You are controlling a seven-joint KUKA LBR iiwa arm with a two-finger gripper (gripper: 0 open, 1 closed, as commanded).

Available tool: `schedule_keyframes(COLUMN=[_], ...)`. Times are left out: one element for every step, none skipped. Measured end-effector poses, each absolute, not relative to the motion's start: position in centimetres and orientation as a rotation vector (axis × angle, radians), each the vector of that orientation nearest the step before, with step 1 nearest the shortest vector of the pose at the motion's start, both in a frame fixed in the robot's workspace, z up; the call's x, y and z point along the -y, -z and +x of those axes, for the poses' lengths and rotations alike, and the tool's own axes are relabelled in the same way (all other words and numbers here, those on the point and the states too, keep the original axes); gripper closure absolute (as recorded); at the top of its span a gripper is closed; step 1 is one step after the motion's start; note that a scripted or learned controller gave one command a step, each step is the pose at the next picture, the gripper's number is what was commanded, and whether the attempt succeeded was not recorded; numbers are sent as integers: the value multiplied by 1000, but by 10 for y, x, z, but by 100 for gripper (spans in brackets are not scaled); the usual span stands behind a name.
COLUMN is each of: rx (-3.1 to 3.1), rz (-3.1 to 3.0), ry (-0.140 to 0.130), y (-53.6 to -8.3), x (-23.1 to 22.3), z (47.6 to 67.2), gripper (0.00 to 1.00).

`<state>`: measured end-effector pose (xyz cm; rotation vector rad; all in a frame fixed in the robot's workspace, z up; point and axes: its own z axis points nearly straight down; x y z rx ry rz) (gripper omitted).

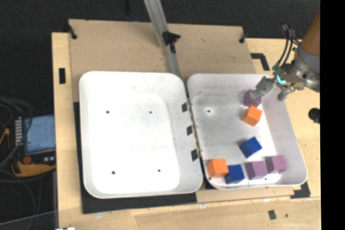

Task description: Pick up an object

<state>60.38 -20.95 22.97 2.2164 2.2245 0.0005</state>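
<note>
A small purple block [250, 97] lies in the right white bin [215, 132], touching the tip of the gripper's [272, 90] left finger [263, 87], with an orange cube [252, 115] just below it. The two fingers are spread apart, pinching nothing between them.
</note>
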Motion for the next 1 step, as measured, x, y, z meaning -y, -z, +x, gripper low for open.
schedule_keyframes(rx=[-2225], rz=[2215], ry=[2], y=[-230], x=[210], z=[604], gripper=[0])
